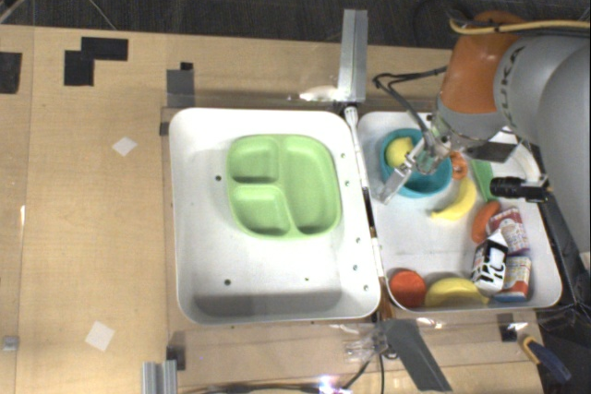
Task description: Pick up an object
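the pincer (pixel 413 163) is down in the right bin (pixel 420 240), over a blue bowl (pixel 427 182) with a yellow ball (pixel 399 149). i cannot tell how wide it is. i think it is reaching; next it must squeeze and lift.

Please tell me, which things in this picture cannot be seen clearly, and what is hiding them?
- Two-finger gripper: blurred, so finger state unclear, camera view.
- Round teal bowl: partly covered by the gripper and wrist.
- Small yellow object in the bowl: too small to identify.
- Right white bin: far right corner hidden by the grey arm.
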Available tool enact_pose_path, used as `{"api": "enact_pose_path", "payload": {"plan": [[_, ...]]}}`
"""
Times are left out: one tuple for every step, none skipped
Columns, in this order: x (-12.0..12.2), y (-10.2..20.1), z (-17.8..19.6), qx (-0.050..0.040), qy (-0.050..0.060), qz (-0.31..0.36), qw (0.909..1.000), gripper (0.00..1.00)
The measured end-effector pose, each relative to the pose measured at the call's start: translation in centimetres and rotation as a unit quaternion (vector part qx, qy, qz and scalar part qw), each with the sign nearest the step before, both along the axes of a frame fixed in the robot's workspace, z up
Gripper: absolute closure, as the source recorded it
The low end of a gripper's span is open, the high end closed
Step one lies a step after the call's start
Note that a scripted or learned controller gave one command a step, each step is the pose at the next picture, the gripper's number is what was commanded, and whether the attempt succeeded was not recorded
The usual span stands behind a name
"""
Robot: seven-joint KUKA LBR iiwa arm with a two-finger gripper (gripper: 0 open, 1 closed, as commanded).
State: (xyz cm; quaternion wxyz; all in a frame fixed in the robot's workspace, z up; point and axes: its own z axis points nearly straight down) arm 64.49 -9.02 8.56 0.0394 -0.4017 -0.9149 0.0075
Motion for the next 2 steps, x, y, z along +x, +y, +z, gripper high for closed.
{"api": "enact_pose_path", "payload": {"plan": [[-3.1,-0.5,0.5,-0.0128,-0.045,-0.107,0.9932,0.0],[-7.4,0.0,0.6,-0.0167,-0.046,-0.232,0.9715,0.0]]}}
